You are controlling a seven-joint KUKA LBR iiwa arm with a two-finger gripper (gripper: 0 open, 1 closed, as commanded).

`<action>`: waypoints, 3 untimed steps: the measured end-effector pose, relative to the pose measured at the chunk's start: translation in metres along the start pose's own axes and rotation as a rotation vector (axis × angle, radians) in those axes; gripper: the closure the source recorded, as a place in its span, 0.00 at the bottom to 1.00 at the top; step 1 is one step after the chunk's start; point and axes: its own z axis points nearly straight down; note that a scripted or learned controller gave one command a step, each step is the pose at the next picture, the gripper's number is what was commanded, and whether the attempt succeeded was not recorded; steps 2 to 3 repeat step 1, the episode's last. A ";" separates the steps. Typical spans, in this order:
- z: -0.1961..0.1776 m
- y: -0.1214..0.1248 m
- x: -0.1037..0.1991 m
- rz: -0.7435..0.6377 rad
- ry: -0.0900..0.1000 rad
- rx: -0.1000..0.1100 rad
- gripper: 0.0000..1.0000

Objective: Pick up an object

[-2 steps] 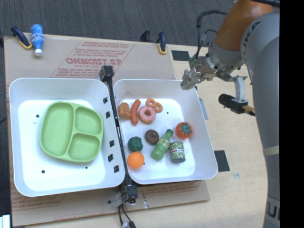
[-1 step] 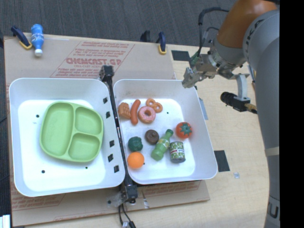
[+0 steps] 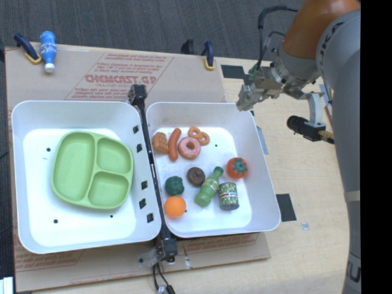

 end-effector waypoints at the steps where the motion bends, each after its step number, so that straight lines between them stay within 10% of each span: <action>1: 0.000 0.000 0.000 -0.001 0.000 0.000 0.00; 3: 0.000 0.000 0.000 -0.001 0.000 0.000 0.00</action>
